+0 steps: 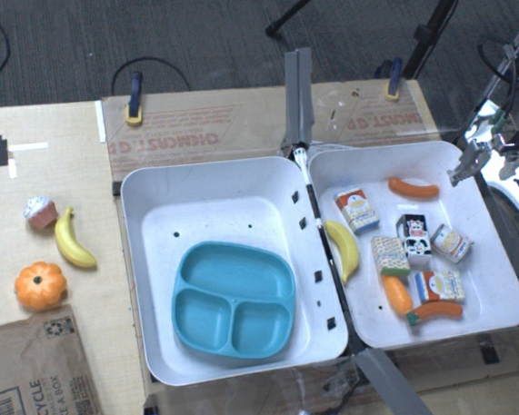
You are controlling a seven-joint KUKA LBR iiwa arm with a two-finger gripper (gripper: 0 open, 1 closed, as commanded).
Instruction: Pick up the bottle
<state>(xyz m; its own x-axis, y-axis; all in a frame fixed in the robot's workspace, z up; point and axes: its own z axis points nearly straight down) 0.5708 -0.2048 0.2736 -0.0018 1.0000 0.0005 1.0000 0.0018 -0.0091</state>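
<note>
The shiny grey metal gripper (pixel 472 161) is at the right side, over the top right rim of the right shallow white plastic bin (pixel 499 252). It looks blurry and small, so I cannot tell if it is open or shut. I see nothing held in it. It is up above the toys and not touching any of them.

So the job is only at the start. The bottle has not been picked up. The gripper has to go down into the bin, close on the bottle, and lift it.

I think the bottle is the small round pale bottle with a yellowish label (pixel 451 244). It lies tipped on its side near the right wall of the right bin, but it is too small for me to be sure. It looks smooth and hard, and being round it may roll.

Just beside it is a little black and white carton (pixel 414 233) with flat sides. Above that lies a smooth orange toy sausage (pixel 413 189). Lower down is a white carton with red and blue on it (pixel 440 285), and a soft-looking yellow toy banana (pixel 343 249) lies by the left wall.

The left white bin (pixel 146 258) holds a smooth blue plastic plate with three parts (pixel 235 300).
</note>
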